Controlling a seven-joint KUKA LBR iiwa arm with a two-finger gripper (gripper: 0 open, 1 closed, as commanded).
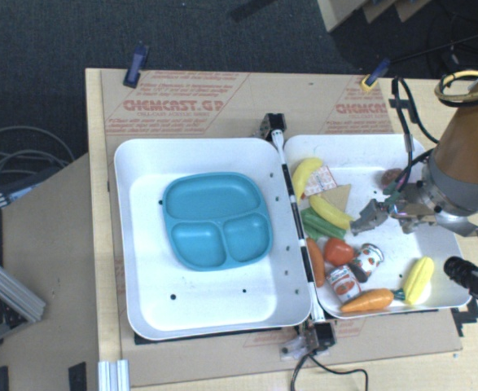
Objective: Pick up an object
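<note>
Two shallow white plastic bins sit side by side on the bench: the left bin (141,243) carries just a teal moulded plastic plate w/ three compartments (217,219), lying flat near its middle, while the right bin (369,147) holds all the pickable stuff, so that's where you want the arm. The two-finger gripper (367,216) comes in from the right, low over the right bin's centre, dark fingers pointing left toward the food pile; whether it's released or clenched you can't tell from this angle, and nothing visibly sits between the fingers, so don't count anything as grasped. Toy food is bunched along the bin's left wall, prob. why the tool aims that way: a smooth curved yellow plastic banana (305,173) at top, touching a pale tan wedge like cheese (335,194), a second yellow banana-shaped piece (330,212) just below, then a glossy green pepper-like piece (323,226), a round red tomato-like piece (339,252), a thin orange carrot (315,261) against the wall, a small red-and-white labelled can (345,283) and another small can-like piece (370,257) just beside it. Nearer the front edge lie a fat orange carrot w/ green top (370,301) and a bumpy yellow corn cob (418,279), apart from the cluster. Closest to the fingertips are the green piece and lower banana; all look hard, slick and rounded, so in my judgement slips are likely.
</note>
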